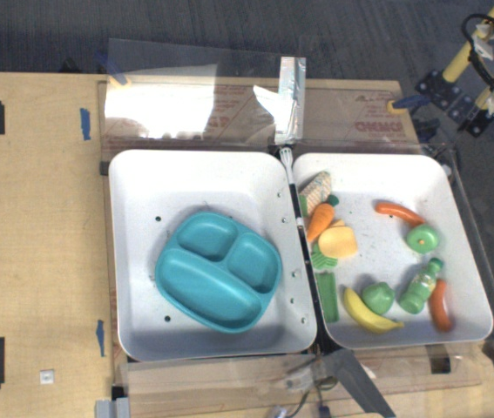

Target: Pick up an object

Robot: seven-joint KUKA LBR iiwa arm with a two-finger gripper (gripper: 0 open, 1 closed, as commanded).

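Right bin point(456, 233) holds the toy food: carrot point(320, 219), banana point(367, 313), green bottle point(419, 289), sausage point(440, 305) (several overlap at the left wall, outlines unclear). Teal divided tray point(219, 270) lies in left bin point(133, 233). End effector state: cannot tell.

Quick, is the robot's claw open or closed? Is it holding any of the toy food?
End effector: far up by the top right corner, away from the bins; open or closed cannot be told, and no toy food is seen in it.
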